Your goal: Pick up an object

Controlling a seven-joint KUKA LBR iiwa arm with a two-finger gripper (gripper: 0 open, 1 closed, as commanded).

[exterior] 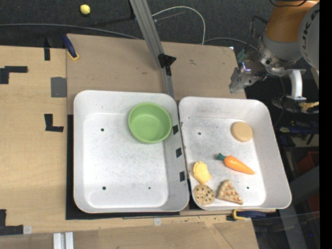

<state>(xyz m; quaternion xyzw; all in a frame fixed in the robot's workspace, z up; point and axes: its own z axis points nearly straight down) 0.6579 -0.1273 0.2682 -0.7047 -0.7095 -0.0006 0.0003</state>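
My gripper point(240, 80) hangs just beyond the far edge of the right bin point(270, 139), above the bench, with nothing visibly held. In that bin lie a tan round bun point(241, 132), an orange carrot with a green top point(237, 163), a yellow ridged piece point(202, 172), a chocolate-chip cookie point(203, 194) and a pizza slice point(229, 192). The bun is the nearest object to the gripper. A green bowl point(150, 122) stands upright at the far right of the left bin point(88, 154).
A grey metal pole point(150, 30) slants over the bench behind the bins. Cables point(181, 14) run along the back. A small yellow ball point(85, 9) lies on the dark floor at the far left. The arm's body point(290, 30) fills the upper right corner.
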